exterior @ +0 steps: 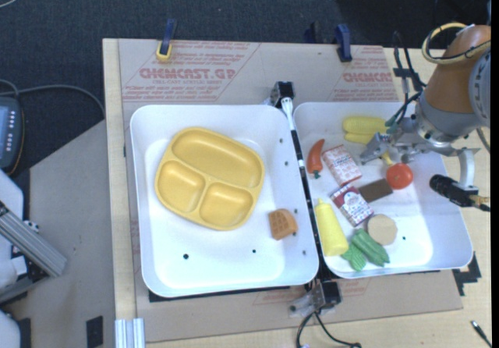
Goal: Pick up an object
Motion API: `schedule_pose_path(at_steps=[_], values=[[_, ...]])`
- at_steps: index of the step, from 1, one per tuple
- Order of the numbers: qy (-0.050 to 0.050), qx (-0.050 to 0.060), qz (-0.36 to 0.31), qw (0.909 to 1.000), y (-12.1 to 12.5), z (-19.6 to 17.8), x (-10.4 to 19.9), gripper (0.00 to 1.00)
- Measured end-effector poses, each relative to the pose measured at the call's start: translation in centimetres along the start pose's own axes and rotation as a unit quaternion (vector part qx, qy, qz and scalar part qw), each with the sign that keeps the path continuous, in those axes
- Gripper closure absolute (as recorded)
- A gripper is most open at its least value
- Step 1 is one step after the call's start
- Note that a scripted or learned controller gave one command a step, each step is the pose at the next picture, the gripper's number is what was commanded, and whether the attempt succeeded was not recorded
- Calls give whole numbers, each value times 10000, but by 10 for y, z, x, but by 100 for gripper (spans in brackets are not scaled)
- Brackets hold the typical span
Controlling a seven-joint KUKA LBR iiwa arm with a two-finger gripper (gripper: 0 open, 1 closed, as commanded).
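Over the right bin (456, 249) our end effector (387, 147) hovers, grip state unclear; next we descend onto the tomato (400, 175).

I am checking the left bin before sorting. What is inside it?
The left bin holds a yellow tray with three compartments, nothing visible in them, and a small brown piece lying beside the tray near the bin's right wall. Whatever is under the tray is covered.
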State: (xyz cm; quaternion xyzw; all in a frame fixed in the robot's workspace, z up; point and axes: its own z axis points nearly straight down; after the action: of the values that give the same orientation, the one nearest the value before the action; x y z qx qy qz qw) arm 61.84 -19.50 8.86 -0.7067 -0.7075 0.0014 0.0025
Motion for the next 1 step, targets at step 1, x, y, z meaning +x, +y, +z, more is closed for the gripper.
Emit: schedule_pose_path(at_steps=[1], values=[[-11, -37, 1, 10000, 2, -15, -1, 100]])
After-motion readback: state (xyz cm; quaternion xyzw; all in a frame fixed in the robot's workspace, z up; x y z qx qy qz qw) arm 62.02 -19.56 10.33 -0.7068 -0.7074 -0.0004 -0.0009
